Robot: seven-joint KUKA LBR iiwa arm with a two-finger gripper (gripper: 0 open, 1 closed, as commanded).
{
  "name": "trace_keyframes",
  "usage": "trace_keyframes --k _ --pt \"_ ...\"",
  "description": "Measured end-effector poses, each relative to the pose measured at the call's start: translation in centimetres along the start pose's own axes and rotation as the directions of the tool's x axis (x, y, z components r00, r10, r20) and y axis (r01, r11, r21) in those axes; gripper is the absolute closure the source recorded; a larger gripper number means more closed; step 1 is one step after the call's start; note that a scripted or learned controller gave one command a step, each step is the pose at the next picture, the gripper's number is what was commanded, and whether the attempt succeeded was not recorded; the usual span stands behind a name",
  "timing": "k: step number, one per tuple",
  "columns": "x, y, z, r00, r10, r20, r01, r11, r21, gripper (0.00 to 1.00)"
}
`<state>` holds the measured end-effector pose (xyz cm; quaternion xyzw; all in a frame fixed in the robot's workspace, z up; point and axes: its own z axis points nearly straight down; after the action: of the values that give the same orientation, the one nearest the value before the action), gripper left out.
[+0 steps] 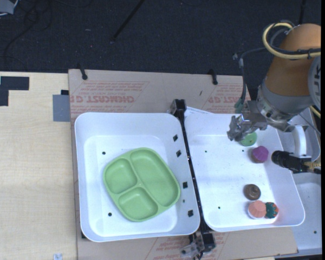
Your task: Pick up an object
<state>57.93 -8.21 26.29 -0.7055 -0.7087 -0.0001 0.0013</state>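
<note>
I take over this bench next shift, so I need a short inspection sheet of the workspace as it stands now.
Surface: two white bins side by side, left bin and right bin, resting on cardboard over a wooden bench.
Job's things: in the right bin, a green piece, purple ball, brown disc, pink round piece touching a small teal piece.
Clutter: green divided plate in the left bin.
Grippers: hand over the right bin's far side, right beside the green piece; hold not confirmed.
Cables: yellow hose looped at the arm.
Surroundings: dark floor behind the bench.
</note>
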Motion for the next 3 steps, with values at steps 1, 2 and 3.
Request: trace_keyframes --k 1,2,3 --pt "4.3 1.4 1.7 1.000 0.002 0.001 -0.002 1.000 0.003 1.00" --pt "9.1 2.3 1.3 1.000 0.001 0.001 -0.001 1.000 0.000 1.00" --pt "14.9 3.0 2.0 1.000 0.000 0.001 0.000 1.000 0.001 1.00"
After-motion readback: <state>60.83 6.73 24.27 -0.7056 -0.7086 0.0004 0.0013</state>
